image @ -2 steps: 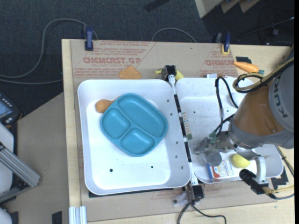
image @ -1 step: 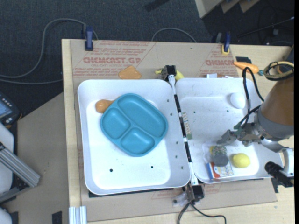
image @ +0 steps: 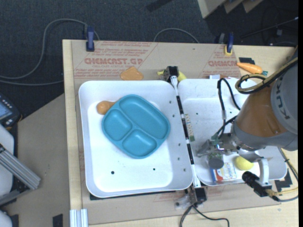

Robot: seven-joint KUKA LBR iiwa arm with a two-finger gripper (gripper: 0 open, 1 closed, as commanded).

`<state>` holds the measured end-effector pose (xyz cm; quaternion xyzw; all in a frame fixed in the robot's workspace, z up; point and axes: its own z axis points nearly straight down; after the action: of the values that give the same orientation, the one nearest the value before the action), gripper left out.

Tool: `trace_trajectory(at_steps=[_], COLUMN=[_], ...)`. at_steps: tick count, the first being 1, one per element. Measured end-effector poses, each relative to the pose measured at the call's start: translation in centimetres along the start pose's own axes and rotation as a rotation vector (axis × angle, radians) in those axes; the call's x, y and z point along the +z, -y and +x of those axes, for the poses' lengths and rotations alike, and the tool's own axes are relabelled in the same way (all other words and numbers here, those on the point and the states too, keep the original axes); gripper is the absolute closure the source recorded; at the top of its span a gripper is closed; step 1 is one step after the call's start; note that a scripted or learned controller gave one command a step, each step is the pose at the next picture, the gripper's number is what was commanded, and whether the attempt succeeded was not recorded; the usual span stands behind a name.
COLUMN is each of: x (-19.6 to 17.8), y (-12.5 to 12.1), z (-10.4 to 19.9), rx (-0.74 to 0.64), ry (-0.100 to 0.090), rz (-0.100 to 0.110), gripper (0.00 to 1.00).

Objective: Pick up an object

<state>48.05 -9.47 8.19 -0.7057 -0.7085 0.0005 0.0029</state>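
Observation:
My gripper (image: 212, 150) is low over the front left of the right bin (image: 203, 103), reaching down from the orange-banded wrist (image: 258, 117). Just below it lies a small grey round object (image: 215, 162). A yellow lemon-like object (image: 243, 163) rests to the right of that, and a flat white card with red and blue print (image: 224, 174) lies against the bin's front wall. In the left bin (image: 90, 141) sits a blue divided plate (image: 136, 125), with a small orange object (image: 102, 107) tucked at its far left edge.
A black cable (image: 225, 103) loops over the right bin beside the arm. On the bench behind the bins lie an orange piece (image: 131, 73), a yellow and black item (image: 171, 73) and a toy carrot (image: 250, 67). Blue clamps (image: 90, 38) hold the board's far edge.

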Motion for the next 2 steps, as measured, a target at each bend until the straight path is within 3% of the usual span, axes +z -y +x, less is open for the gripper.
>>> trace_trajectory(at_steps=[1,2], x=[-0.2,-1.6], y=[0.2,-0.3], z=[-0.3,-0.4], rx=[0.003,0.003], ry=[0.002,0.007], rz=[-0.003,-0.018], gripper=[0.0,1.0])
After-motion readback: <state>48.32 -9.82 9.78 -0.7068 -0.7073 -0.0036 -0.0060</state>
